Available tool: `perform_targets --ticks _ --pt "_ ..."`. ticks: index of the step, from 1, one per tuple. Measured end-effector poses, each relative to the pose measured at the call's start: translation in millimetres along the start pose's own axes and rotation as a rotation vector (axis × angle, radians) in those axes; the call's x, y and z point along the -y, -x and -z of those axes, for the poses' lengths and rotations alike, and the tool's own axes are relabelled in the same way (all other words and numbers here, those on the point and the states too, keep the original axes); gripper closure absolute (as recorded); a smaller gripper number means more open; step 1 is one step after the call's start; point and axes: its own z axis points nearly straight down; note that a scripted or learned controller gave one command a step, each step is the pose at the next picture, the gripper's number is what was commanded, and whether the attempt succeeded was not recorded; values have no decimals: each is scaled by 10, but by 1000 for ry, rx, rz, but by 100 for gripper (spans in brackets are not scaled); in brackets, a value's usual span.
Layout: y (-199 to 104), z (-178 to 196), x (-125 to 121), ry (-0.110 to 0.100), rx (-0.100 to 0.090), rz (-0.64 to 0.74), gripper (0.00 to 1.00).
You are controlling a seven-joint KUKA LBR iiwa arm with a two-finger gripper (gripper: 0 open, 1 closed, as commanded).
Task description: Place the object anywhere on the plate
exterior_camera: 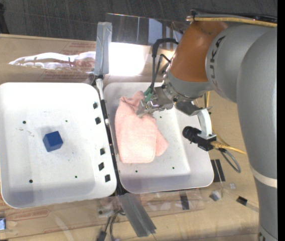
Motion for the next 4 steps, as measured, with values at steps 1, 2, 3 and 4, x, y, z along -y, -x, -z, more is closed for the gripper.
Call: perform_targets --ticks 1,2,3,4 --pt "-364 -18 -227 3 3 405 100" --pt "-915 -41 -394 3 4 809 100" --pt "-1425 75 -601 4 6 1214 100" --pt "-1867 26 -856 3 5 1389 100"
